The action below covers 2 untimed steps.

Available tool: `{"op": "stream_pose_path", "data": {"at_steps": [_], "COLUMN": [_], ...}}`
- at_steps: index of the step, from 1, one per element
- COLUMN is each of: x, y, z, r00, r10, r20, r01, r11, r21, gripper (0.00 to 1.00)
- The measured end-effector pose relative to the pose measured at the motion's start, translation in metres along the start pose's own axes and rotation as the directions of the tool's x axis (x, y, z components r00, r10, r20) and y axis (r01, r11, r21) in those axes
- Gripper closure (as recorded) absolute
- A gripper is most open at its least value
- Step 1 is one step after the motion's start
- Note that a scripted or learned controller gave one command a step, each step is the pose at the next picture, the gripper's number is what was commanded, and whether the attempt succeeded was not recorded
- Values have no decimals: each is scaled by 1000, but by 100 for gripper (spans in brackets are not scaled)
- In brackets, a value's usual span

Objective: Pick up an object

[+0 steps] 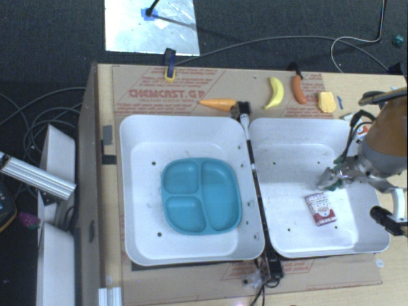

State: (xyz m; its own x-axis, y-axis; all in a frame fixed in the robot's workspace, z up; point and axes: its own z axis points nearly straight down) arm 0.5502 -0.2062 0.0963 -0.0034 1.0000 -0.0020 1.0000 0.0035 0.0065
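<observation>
Pincer [331, 178] just above small red packet [320, 209].

blue divided plate [202, 194] in left bin [137, 171], banana [275, 93], carrot [217, 104], hot dog [298, 89] on bench behind

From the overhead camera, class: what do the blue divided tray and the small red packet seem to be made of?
Blue divided tray: probably moulded plastic, with a smooth, even colour and rounded compartments. Small red packet: likely printed card or foil, flat with printed faces; too small to tell which.
</observation>
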Motion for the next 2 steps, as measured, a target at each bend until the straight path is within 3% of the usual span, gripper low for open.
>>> {"op": "stream_pose_path", "data": {"at_steps": [1, 2], "x": [75, 144], "y": [47, 50], "z": [-56, -117], "r00": [1000, 1000], "r10": [-1, -2], "r20": [-2, -3], "r01": [1, 2], "r11": [1000, 1000], "r21": [2, 3], "gripper": [100, 100]}}
